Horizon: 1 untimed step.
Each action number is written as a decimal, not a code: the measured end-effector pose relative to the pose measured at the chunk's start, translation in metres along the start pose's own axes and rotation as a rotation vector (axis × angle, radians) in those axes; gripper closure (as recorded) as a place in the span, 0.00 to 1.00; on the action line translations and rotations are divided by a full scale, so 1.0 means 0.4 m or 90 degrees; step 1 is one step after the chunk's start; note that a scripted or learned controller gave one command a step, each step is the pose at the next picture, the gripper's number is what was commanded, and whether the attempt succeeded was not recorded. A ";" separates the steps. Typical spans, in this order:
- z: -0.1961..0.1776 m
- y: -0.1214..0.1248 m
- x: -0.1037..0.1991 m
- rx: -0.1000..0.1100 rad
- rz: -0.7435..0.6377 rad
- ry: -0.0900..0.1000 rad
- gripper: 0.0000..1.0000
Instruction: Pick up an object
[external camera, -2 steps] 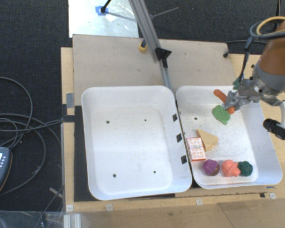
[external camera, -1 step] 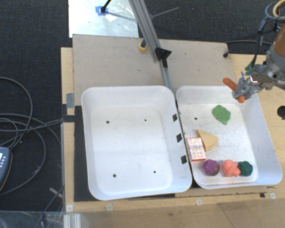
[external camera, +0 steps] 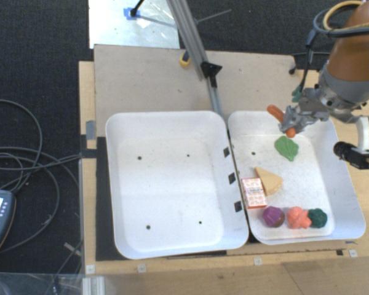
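My gripper (external camera: 293, 123) hangs over the far part of the right bin (external camera: 338, 183). Directly below it lies an orange sausage-shaped toy (external camera: 274, 111); one end sticks out to the gripper's left and a small orange bit shows at its lower edge. I cannot make out whether the toy is held. Just in front of the gripper lies a green leaf-shaped toy (external camera: 286, 147). Nearer the front are a tan cheese wedge (external camera: 269, 180) and a pink box (external camera: 253, 193).
Along the right bin's front wall sit a purple toy (external camera: 273, 216), an orange-red toy (external camera: 297, 217) and a dark green toy (external camera: 317, 217). The left bin (external camera: 120, 165) is to the left. A grey pole (external camera: 190, 35) slants across the back.
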State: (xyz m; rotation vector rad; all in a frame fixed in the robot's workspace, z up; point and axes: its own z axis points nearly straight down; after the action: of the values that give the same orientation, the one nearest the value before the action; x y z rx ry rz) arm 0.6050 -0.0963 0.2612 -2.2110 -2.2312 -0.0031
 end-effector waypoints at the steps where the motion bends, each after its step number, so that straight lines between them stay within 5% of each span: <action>1: 0.028 -0.006 0.113 0.000 0.000 0.000 1.00</action>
State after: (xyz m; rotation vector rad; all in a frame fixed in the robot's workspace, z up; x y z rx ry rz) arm 0.6020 -0.0512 0.2500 -2.2100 -2.2309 -0.0029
